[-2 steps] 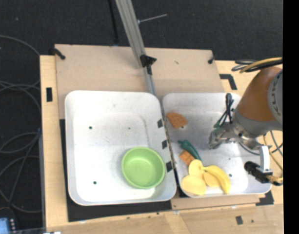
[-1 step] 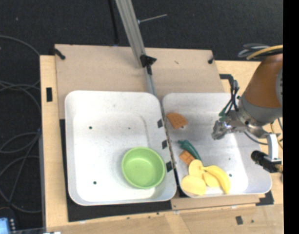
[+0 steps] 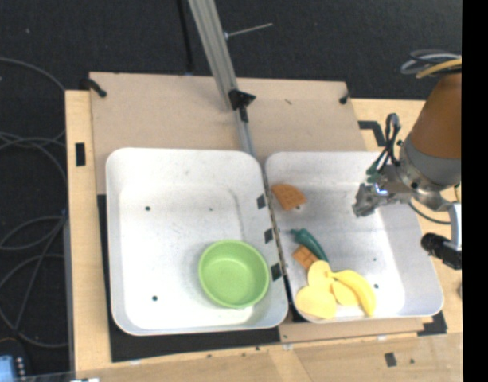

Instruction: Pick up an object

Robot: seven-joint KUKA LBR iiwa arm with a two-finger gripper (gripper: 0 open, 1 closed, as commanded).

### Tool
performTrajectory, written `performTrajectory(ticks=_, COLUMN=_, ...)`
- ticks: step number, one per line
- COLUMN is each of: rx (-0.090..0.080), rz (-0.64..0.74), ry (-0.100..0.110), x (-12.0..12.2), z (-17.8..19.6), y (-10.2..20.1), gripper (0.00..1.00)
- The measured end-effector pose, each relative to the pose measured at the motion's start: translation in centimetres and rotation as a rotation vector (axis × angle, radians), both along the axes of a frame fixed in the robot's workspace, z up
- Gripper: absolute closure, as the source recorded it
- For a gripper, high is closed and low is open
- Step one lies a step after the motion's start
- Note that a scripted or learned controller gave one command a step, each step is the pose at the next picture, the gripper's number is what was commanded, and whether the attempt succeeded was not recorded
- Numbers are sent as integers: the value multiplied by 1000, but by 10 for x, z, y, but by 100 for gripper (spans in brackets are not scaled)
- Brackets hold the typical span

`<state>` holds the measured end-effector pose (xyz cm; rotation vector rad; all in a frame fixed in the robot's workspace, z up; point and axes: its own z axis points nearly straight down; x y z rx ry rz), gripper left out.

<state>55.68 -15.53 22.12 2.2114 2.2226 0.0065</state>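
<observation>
Looking down from the fixed camera, we find the pincer (image 3: 366, 200) hanging over the right bin (image 3: 403, 249) near its upper right part, with nothing between its tips; whether it is open or closed we cannot tell at this size.

Candidates for the pick all lie to the pincer's left and below it in this view. Nearest is a small orange-brown piece (image 3: 287, 196), off to its left near the wall between the bins. Lower left sits a carrot-like toy (image 3: 307, 247) with a dark green top. Lowest, by the front wall, is a cluster of yellow pieces (image 3: 335, 290), touching each other.

We judge these to be light, stiff plastic toys, smooth and likely slippery. The carrot's narrow body looks easiest to pinch across.

Far left of the pincer, a green bowl (image 3: 234, 273) rests in the left bin (image 3: 148, 213); its thin rim is the only likely hold.
</observation>
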Motion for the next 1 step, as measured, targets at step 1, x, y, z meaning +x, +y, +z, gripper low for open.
performTrajectory(ticks=1, rx=1, rz=0, ry=3, x=1, z=22, y=-1, gripper=100)
